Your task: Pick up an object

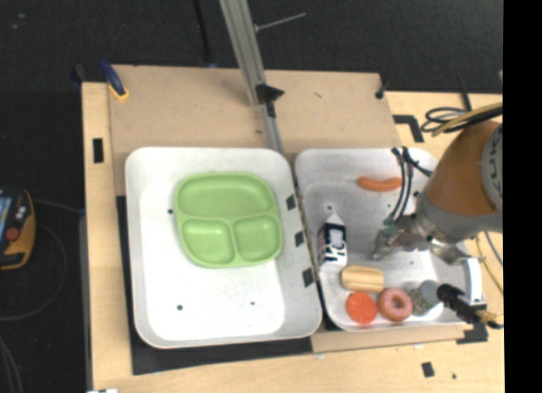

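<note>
Objects are lying in the right bin, five in all: one orange sausage, one white bottle, one bread roll, one red tomato, one pink doughnut. The gripper is hovering among them; its grasp is impossible to make out. One green divided plate is sitting in the left bin, both bins resting on a tan bench over dark floor.

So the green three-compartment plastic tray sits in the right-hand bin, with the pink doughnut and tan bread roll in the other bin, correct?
Not quite. The camera view shows the green three-compartment plastic tray in the left white bin, not the right. The pink doughnut and tan bread roll do lie in the other bin, the right white bin, where the gripper is.
</note>
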Available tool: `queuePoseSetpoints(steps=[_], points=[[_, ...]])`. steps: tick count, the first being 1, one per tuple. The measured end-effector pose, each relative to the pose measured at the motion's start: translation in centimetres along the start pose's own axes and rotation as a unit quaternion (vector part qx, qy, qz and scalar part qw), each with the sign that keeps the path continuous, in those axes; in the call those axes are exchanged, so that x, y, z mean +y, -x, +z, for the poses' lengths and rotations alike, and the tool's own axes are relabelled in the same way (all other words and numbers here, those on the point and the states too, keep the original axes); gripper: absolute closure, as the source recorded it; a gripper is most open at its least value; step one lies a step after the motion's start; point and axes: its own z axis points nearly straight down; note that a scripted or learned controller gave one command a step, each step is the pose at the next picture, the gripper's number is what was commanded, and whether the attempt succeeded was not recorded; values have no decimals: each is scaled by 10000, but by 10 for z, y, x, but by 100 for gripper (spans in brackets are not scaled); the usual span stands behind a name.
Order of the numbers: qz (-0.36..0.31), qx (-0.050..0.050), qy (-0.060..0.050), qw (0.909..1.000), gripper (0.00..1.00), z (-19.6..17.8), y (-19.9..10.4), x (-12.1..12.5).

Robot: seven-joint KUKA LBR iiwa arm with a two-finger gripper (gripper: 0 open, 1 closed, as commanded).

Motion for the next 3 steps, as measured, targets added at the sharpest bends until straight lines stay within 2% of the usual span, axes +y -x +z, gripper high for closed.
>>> queuePoseSetpoints(steps=[1,3], points=[[-35,-14,-4,10000,100,-51,1,12],[-42,-17,10,10000,100,-156,-6,7]])
